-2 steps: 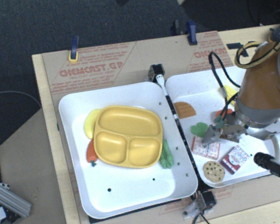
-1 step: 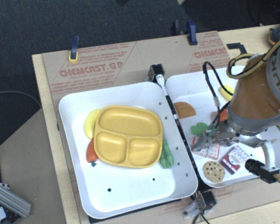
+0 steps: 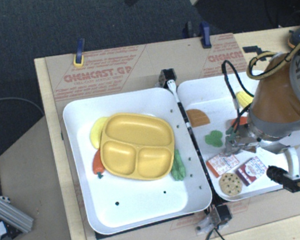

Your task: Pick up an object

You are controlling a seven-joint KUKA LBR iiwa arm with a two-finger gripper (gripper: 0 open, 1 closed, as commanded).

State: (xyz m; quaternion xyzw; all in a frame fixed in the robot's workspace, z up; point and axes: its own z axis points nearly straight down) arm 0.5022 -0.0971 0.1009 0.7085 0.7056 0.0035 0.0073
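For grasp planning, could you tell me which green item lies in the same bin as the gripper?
The small flat green piece, in the right bin just left of the gripper. The leafy green item lies in the left bin beside the yellow tray.

Brown-topped bench (image 3: 130, 63) with two white bins (image 3: 90, 171) (image 3: 201, 88) side by side.

Arm (image 3: 281, 95) reaching in from right, wrist bent down, orange band up.
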